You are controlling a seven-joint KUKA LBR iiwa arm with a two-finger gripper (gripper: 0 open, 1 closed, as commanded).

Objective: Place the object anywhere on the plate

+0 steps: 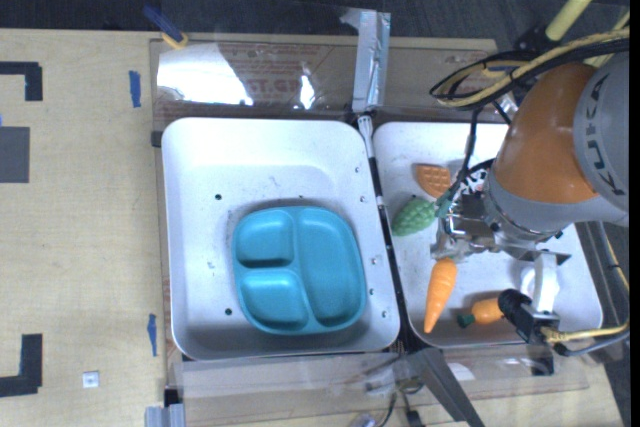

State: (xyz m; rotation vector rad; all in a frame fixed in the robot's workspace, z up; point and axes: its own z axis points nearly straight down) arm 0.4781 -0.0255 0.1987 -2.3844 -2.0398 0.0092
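Wooden bench top [70, 215] lies far left of the plate, with a short blue tape mark [134, 87] up and to the left of it. Left bin [190, 155], white and shallow, encloses the plate. Plate [300, 265]: blue, rounded, three compartments, flat on the bin floor toward the bin's near edge, with bare white floor beyond it; nothing rests on it. Right bin [575, 300] sits directly right of the plate, across the shared bin walls. Green bumpy toy [412, 215]: first item right of the plate, level with the plate's far rim. Flat orange waffle-textured piece [434, 178]: right of the plate and further back than the green toy, just beside it. Carrot [438, 295]: orange toy, right of the plate, level with the plate's middle and near half, lying roughly lengthwise, point toward the near bin wall and broad end up against the underside of the gripper. Not on the plate. Gripper [458, 223]: right of the plate, between the green toy and the carrot's broad end; its metal body blocks the tips, so I cannot tell whether it is closed or whether it has the carrot. Small orange piece with a green end [486, 311]: further right of the plate than the carrot, near the bin's near wall. Arm [545, 155]: orange band and grey casing, furthest right of the plate, covering much of the right bin.
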